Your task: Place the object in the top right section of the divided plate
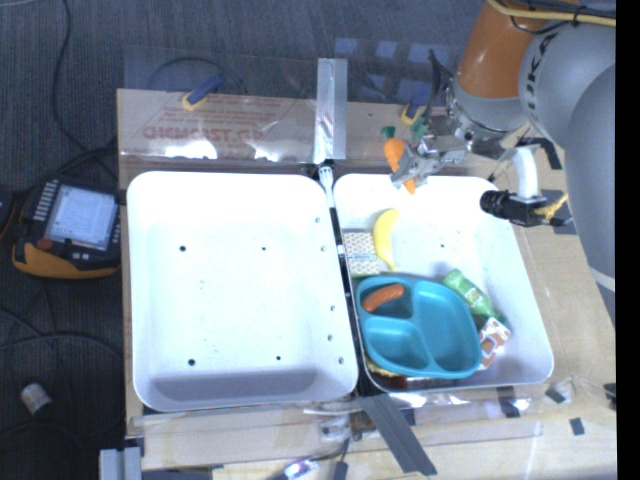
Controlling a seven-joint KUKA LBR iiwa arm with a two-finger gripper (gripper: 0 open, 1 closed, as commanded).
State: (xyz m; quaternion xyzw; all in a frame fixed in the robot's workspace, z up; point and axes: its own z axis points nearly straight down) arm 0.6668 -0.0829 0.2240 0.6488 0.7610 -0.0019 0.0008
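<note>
1. The gripper (pixel 418 163) sits up at the far edge of the right bin (pixel 520 268), hanging off the grey arm (pixel 560 58) with its orange band. There's a small orange thing, looks like a toy carrot (pixel 396 152), right at the fingers. It seems pinched between them, but honestly it's too small and blurry to be sure.
2. Just below that, inside the right bin, a yellow banana (pixel 385 236) lies near the bin's left wall, with a small flat packet (pixel 360 250) just beside it.
3. Further toward the near side is the blue divided plate (pixel 420 333). One of its sections already has a reddish sausage-looking piece (pixel 383 297) in it.
4. A green item (pixel 468 292) and a crinkly wrapper (pixel 494 338) are tucked against the plate's right rim.
5. The left bin (pixel 230 288) is next door, touching along the middle divider.
</note>
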